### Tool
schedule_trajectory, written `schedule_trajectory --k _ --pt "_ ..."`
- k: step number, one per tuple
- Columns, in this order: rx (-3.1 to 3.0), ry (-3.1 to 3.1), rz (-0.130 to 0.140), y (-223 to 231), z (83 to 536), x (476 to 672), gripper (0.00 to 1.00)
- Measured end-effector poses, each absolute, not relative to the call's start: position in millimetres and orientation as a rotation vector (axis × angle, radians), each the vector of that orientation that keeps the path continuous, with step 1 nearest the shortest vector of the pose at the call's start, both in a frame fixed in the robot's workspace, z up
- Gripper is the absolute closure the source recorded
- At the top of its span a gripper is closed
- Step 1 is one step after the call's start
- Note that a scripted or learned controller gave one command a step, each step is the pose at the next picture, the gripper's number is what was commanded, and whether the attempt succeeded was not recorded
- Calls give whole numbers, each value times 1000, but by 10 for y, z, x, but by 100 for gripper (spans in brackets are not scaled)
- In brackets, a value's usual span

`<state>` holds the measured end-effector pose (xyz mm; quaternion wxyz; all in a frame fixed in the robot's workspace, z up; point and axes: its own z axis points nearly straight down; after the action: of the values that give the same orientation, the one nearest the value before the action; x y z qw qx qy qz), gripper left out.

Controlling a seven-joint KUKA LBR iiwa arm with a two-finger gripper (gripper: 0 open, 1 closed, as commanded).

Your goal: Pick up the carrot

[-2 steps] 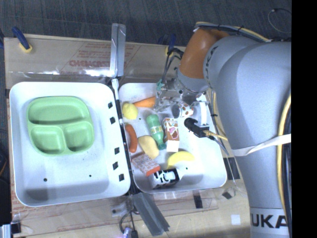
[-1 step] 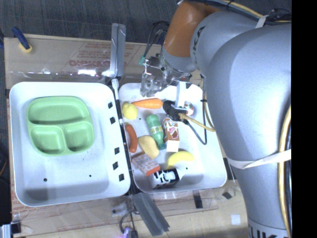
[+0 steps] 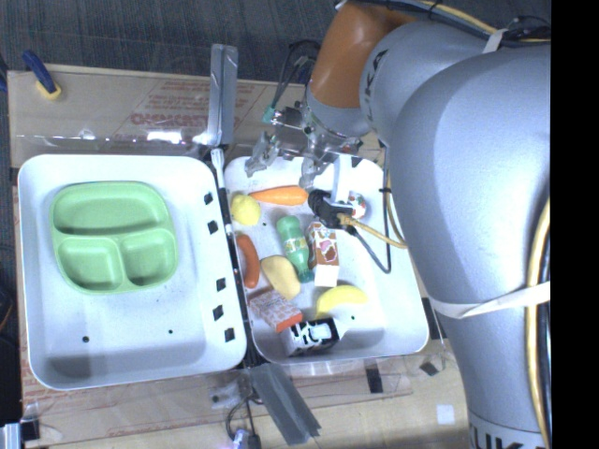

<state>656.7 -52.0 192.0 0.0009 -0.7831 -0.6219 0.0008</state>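
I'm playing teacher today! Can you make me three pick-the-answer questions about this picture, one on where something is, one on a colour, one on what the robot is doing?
1. Where does the long orange carrot lie?
A. right white bin
B. left white bin
C. on the bench

2. What colour is the divided plastic tray?
A. red
B. green
C. blue

3. What is the carrot's state?
A. lifted in the air
B. lying in the bin
C. on the tray

Answers: 1 A, it lies at that bin's far end; 2 B, it is pale green; 3 B, it rests below the tool, not between its fingers.
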Motion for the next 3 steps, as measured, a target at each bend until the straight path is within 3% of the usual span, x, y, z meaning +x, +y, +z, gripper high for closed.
schedule_trajectory --k 1,2,3 --pt "-2180 -2284 -18 -1044 1048 6620 0" --pt "-2179 -2289 -19 -1046 1166 6632 100" --pt "-2179 -2291 -20 -1043 1174 6637 0"
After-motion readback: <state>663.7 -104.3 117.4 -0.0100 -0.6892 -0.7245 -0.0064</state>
